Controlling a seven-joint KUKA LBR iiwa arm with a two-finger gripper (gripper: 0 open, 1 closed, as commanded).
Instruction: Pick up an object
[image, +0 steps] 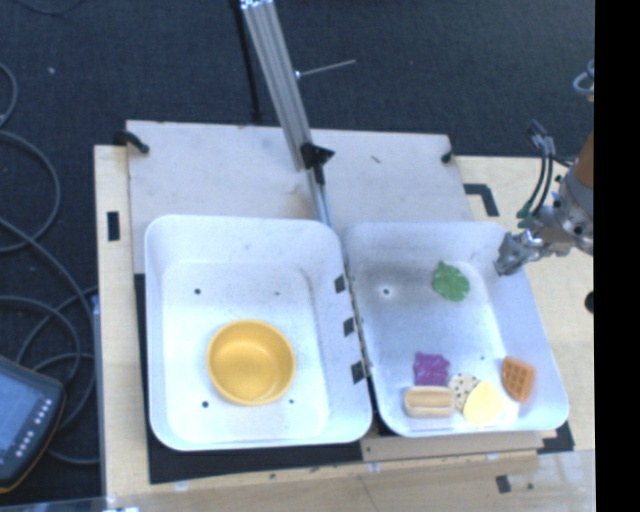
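The right bin holds a green leafy piece near its far side. Along its near edge lie a purple piece, a tan bun-like piece, a small speckled piece, a pale yellow piece and an orange waffle-like piece. The gripper hangs at the right bin's far right rim, to the right of the green piece and apart from it. Nothing shows held at its tip.
A yellow bowl sits in the left bin, toward its near side. A slanted metal post rises behind the bins. Cables and a dark tablet lie on the floor at the left.
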